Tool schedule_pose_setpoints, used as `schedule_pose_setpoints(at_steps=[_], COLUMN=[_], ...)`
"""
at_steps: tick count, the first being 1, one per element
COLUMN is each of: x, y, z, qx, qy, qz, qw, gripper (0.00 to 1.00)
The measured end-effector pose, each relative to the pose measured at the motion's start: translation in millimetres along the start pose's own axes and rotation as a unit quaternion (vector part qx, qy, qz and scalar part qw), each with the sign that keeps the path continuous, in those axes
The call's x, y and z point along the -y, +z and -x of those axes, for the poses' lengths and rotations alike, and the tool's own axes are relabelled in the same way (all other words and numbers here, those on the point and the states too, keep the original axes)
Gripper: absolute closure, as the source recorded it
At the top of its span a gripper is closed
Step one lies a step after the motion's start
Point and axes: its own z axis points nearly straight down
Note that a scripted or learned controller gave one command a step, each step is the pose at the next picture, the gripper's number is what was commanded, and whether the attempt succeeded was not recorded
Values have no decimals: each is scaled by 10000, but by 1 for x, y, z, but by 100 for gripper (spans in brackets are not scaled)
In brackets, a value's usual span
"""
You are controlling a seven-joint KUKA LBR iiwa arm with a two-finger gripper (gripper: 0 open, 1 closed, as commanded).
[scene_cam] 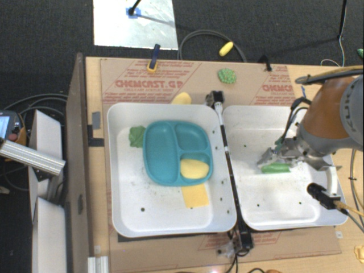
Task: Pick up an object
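Arm: grey rounded shell w/ wide orange band above wrist. Thin dark cables loop along its left side. Gripper: silver-grey metal.

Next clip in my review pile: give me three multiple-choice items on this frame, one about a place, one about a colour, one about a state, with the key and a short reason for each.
1. Where does the yellow piece on the teal divided plate lie?
A. in the plate's lower right compartment
B. in the plate's large left compartment
C. in the right bin

2. What colour is the long object lying in the right bin by the hand?
A. red
B. green
C. blue

3. How does the teal divided plate sit?
A. flat, inside the left bin
B. propped on edge against the bin wall
C. upside down on the cardboard

Key: 1 A, the yellow piece fills the small lower right section. 2 B, the object beside the hand is green. 3 A, the plate lies flat with its compartments facing up, within the left bin's walls.
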Motion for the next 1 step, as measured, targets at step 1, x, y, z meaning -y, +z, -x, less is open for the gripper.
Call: schedule_pose_setpoints(at_steps=[1], x=[2], y=[-13], z=[-3], qx=[-10], qy=[-9], qz=[-13], qw=[10000], gripper=[100])
